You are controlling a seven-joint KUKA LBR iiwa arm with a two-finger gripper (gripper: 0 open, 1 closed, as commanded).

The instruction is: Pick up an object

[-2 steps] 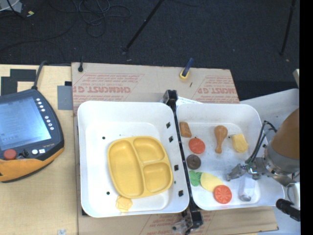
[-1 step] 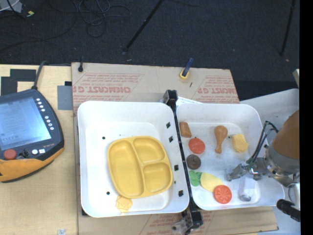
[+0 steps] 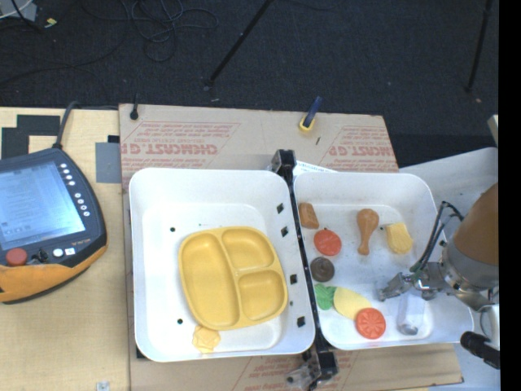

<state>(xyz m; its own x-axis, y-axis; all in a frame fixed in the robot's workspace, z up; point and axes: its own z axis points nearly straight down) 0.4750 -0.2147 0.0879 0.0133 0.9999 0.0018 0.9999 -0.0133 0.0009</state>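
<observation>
A single fixed camera looks down from above at a slant on the desk (image 3: 73, 332). Both white bins sit in mid-frame, the left bin (image 3: 155, 218) and right bin (image 3: 419, 190), with dark floor (image 3: 244, 39) beyond the far edge.

Two shallow bins side by side on the bench

Left bin (image 3: 155, 218) holds a divided tray (image 3: 232, 277); right bin (image 3: 415, 187) holds toy foods, including a drumstick (image 3: 367, 229) behind a tomato slice (image 3: 370, 322), gripper (image 3: 404, 298) between.
</observation>
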